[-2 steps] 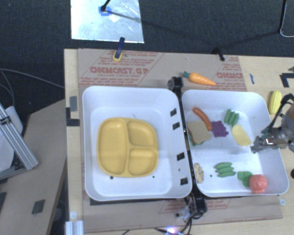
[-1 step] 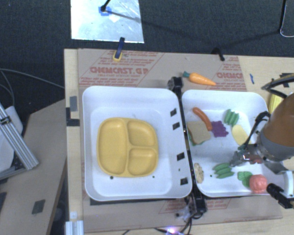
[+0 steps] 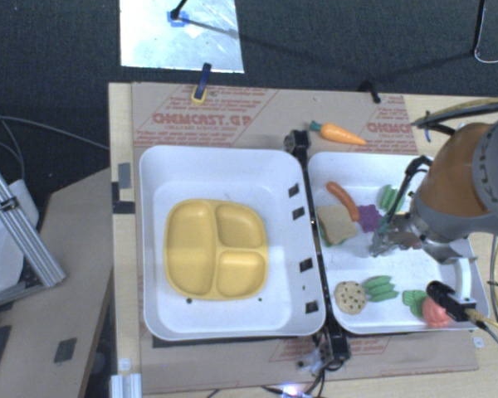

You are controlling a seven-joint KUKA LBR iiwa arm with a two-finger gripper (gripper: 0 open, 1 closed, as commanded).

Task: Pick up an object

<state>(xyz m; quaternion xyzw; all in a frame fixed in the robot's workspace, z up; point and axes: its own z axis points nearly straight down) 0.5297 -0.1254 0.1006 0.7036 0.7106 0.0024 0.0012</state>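
Hovering low in the right bin [image 3: 398,317], the gripper [image 3: 380,243] sits just right of the bread slice [image 3: 335,225] — whether it is parted or closed I cannot tell. Purple piece [image 3: 368,217] lies between bread and gripper — cookie [image 3: 349,297] below the bread.

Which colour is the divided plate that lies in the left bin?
The divided plastic plate is pale yellow; the camera view shows it.

Toy foods [image 3: 354,219] crowd the right bin [image 3: 448,320]; bare floor lies between them
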